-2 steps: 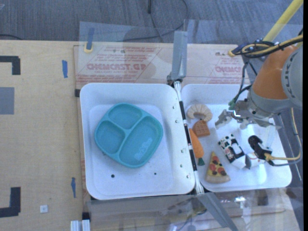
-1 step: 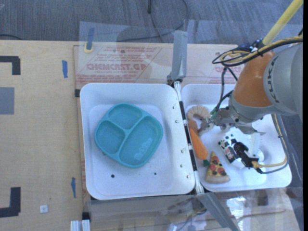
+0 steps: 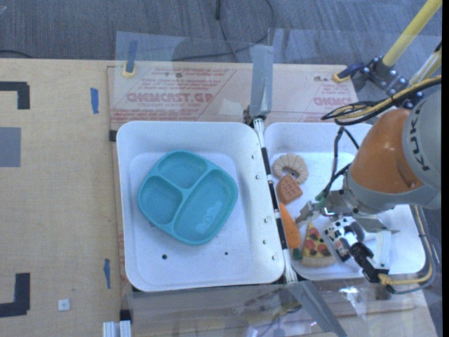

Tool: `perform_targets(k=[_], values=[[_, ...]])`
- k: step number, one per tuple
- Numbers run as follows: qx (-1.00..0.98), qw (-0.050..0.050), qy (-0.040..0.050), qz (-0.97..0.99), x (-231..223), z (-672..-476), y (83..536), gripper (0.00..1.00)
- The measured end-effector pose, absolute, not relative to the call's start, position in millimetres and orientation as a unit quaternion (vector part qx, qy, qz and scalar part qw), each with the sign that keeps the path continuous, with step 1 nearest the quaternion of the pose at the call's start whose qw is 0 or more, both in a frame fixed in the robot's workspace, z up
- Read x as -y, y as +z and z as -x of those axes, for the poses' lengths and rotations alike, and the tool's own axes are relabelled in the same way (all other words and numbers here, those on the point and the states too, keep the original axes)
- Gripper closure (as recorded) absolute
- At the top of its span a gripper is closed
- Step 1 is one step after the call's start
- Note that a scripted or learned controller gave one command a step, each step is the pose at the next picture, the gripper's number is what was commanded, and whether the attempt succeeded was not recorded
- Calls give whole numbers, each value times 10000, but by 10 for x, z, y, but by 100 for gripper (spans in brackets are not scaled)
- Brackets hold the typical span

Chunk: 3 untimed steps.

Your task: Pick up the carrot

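The carrot [image 3: 289,227] is a slim orange piece lying lengthwise against the left wall of the right bin [image 3: 407,258], near its front. My gripper [image 3: 313,209] hangs low over that bin, just right of the carrot's upper end and apart from it. Nothing shows in the gripper. The orange band of the arm [image 3: 382,163] rises behind it and hides the middle of the bin.
A beige ring-shaped donut [image 3: 290,166] and an orange waffle piece [image 3: 288,188] lie behind the carrot. A pizza slice [image 3: 316,245] lies at its right, under the gripper. A teal divided plate [image 3: 188,196] sits in the left bin [image 3: 140,258]. Cables run at the back right.
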<state>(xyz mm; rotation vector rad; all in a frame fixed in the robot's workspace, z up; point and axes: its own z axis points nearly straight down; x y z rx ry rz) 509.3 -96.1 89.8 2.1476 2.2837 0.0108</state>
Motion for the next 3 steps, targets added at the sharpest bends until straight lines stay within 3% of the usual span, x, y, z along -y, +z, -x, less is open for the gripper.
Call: perform_targets(k=[1,2,3], values=[[-7603,64,47,-6495,980,-4844,900,0],[-7585,83,58,-6516,1003,-4852,1005,100],[-6485,-1,-3,-7612,-35,-4986,1841,100]])
